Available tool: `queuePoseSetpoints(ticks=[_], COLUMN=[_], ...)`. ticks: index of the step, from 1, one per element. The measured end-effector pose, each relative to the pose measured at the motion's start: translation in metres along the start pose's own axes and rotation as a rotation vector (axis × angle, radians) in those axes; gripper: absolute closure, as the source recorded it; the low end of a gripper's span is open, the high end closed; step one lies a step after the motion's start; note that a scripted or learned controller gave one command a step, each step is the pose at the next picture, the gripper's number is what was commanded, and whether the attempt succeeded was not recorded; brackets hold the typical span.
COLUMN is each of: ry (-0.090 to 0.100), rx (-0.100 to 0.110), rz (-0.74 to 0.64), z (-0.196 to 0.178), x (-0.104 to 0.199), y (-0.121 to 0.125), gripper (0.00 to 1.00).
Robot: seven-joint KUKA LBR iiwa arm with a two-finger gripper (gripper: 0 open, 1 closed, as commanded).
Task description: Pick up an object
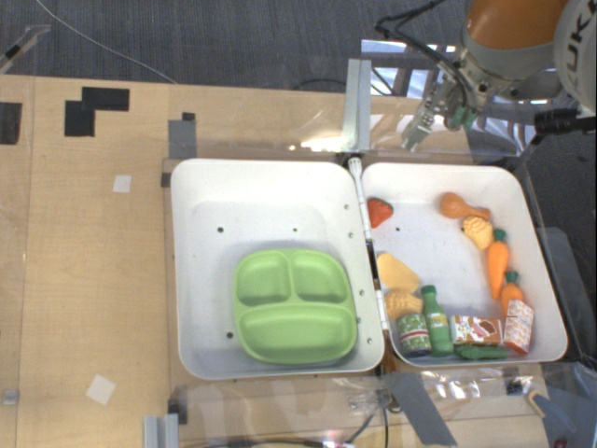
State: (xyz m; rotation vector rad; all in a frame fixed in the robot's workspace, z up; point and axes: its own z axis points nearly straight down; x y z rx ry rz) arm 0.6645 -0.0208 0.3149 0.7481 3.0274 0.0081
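The right bin [522, 194] holds several toy foods. A red piece [380, 212] lies near its left wall and a brown-orange piece [454, 204] lies farther right. An orange carrot [498, 261] lies along the right side. A yellow wedge [396, 272], a can [411, 332], a green bottle [435, 320] and a red box [476, 329] crowd the near edge. My gripper [437, 119] hangs high over the bin's far rim, apart from all the objects, with nothing seen in it.
The left bin [201, 203] holds a green divided plate [295, 304] in its near half. A metal post [357, 110] stands behind the seam between the bins. Cables run behind the arm at the top right.
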Motion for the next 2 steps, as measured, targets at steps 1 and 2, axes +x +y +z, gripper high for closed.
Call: queuePoseSetpoints(ticks=[1,2], ry=[0.017,0.008], rx=[0.006,0.000], rz=[0.094,0.094], z=[0.034,0.020], x=[0.073,0.069], y=[0.047,0.047], gripper=[1.00,1.00])
